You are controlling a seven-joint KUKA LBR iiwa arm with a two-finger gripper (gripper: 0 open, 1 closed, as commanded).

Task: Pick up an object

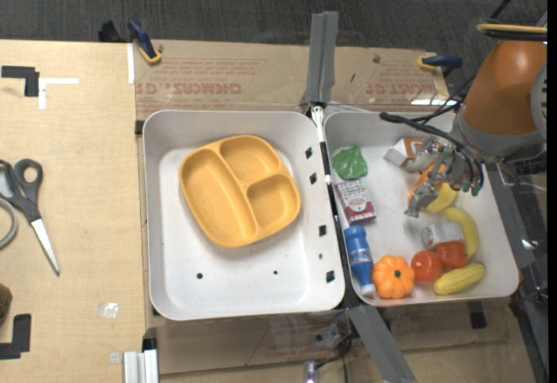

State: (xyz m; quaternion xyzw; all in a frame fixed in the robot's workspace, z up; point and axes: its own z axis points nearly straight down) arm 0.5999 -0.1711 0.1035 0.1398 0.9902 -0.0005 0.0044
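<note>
The gripper, a tangle of metal and wires, hangs over the right bin, touching or just above a curved yellow banana; whether it is open or closed on anything I cannot tell. Near it lie a glossy red tomato, a ribbed orange pumpkin, a stubby yellow corn-like piece, a blue bottle, a flat printed packet and a lumpy green vegetable. The smooth left bin holds a matte yellow-orange plate with three compartments. Steel scissors rest on the pale wooden bench.
</note>
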